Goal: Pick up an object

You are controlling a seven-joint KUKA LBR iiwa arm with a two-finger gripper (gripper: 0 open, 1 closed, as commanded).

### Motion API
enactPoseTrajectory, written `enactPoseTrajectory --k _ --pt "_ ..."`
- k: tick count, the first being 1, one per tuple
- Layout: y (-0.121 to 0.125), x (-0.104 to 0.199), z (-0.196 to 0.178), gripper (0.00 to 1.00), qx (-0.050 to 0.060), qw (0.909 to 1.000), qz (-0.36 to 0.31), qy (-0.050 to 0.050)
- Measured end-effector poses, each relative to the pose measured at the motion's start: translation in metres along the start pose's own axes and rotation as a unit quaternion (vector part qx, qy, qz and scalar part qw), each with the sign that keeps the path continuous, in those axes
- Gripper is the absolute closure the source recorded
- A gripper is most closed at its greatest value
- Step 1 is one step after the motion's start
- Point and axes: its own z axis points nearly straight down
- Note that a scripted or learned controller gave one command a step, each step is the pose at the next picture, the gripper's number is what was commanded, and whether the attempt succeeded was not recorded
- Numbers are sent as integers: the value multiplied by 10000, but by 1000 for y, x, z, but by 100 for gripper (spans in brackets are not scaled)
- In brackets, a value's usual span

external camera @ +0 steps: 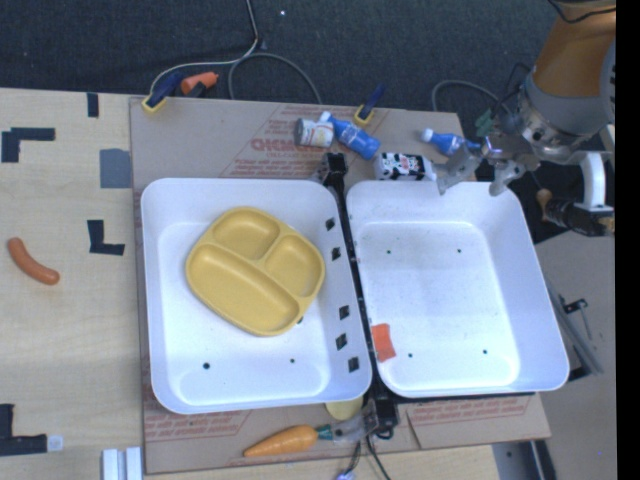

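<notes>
A yellow sectioned plate [256, 269] lies in the left bin [170, 368]. A small orange-red piece [383, 342] rests in the right bin [520, 268] near its front left corner. My gripper [470, 177] hangs over the right bin's far right rim, at the top right of the view. Its two grey fingers [449, 175] stand apart, open, with nothing between them. The grey arm with its orange band [575, 38] rises behind it.
On the bench behind the bins lie a blue and white tube [340, 133], a black and white carton [403, 166] and a blue-orange clamp [180, 86]. A carrot [285, 441] lies in front of the bins. A sausage [33, 261] rests far left.
</notes>
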Motion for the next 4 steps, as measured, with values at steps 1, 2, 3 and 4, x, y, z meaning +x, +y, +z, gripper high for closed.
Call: enactPoseTrajectory --k 1,2,3,4 --pt "-30 35 182 0 67 10000 0 17" --pt "44 29 194 0 -27 10000 -12 -6" --pt "42 29 183 100 -3 10000 -8 -4" --pt "42 29 183 0 -2 10000 -10 -6"
